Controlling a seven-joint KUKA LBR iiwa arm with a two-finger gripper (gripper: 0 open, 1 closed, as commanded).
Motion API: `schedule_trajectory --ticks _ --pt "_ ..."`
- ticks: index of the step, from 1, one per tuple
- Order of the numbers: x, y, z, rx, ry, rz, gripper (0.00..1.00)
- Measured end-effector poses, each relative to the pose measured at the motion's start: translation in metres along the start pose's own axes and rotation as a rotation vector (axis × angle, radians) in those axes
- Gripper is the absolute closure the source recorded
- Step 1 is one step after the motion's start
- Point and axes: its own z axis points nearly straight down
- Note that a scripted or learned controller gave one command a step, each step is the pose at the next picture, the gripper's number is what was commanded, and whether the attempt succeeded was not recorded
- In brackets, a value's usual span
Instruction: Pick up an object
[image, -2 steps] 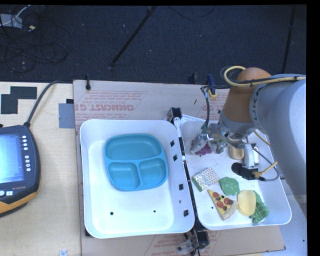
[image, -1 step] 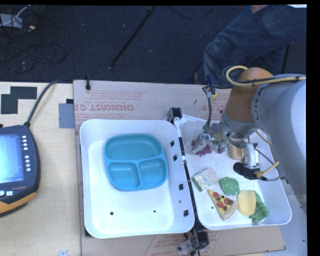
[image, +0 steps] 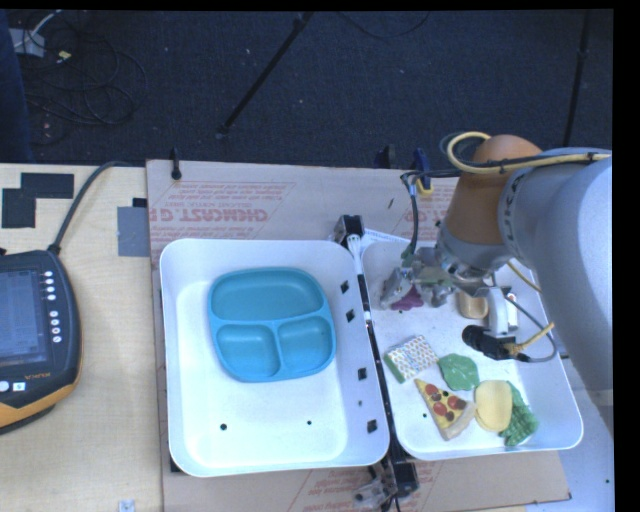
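My gripper is low over the far left part of the right bin, reaching in from the right. A small purple object lies right at its tip, partly hidden by it, and I cannot tell whether it is held. Nearer the front of the same bin lie a checkered waffle piece, a green piece, a pizza slice, a yellow piece and a leafy green piece.
The left bin holds a blue divided plate. A black part with cables hangs beside the wrist over the right bin. A teach pendant lies on the bench at far left.
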Motion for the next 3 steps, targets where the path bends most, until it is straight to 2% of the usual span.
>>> schedule_trajectory --ticks 1,2,3 --pt "-0.020 0.000 0.000 -0.001 -0.001 0.002 0.00" --pt "0.001 0.000 0.000 0.000 0.001 -0.001 0.00" --pt "-0.029 0.000 0.000 -0.002 -0.002 0.002 0.00"
